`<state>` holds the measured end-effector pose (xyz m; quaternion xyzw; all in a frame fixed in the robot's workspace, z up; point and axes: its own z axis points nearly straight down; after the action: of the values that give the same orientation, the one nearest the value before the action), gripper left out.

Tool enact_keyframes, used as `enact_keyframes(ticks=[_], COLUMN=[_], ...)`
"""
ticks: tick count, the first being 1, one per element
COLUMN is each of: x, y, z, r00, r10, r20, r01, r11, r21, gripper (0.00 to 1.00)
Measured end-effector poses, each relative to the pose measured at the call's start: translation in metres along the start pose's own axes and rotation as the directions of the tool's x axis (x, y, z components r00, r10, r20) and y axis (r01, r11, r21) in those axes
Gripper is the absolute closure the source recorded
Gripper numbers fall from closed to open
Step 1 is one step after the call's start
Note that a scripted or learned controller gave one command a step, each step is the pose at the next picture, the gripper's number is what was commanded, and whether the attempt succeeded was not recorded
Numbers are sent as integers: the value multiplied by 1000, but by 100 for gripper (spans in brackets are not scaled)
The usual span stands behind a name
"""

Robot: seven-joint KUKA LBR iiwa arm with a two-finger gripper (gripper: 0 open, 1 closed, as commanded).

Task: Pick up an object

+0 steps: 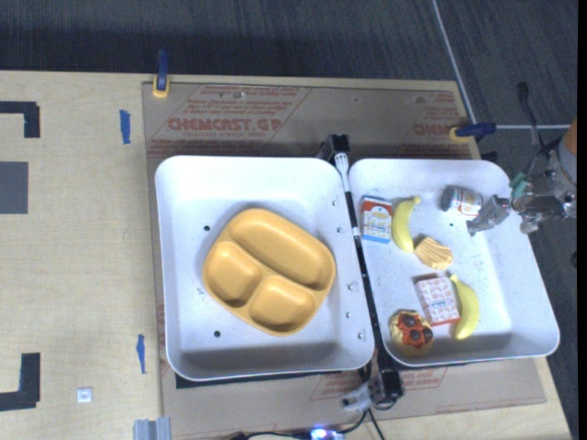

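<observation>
Objects for picking sit in right bin (537, 333): two bananas (404, 224) (466, 308), two small cartons (375, 219) (436, 299), one can (460, 199), one ridged biscuit-like piece (433, 251), one dark round item (412, 330). Left bin (174, 246): one yellow divided tray (267, 269). Gripper (500, 213) over right bin's far right rim; finger state cannot tell.

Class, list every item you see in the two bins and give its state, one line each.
yellow divided tray: right way up, lying in the left bin.
two bananas: unpeeled, lying flat in the right bin.
two small cartons: lying flat, closed.
silver can: on its side.
pincer: above the right bin near the can, holding nothing I can see.
</observation>
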<state>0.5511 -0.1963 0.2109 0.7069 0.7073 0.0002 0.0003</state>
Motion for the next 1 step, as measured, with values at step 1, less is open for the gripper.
enact_keyframes(ticks=[1], x=[18], y=[-53], z=[115], r00=[1000], r10=[1], r20=[2], r01=[-1], r11=[1000], r21=[-6], gripper=[0])
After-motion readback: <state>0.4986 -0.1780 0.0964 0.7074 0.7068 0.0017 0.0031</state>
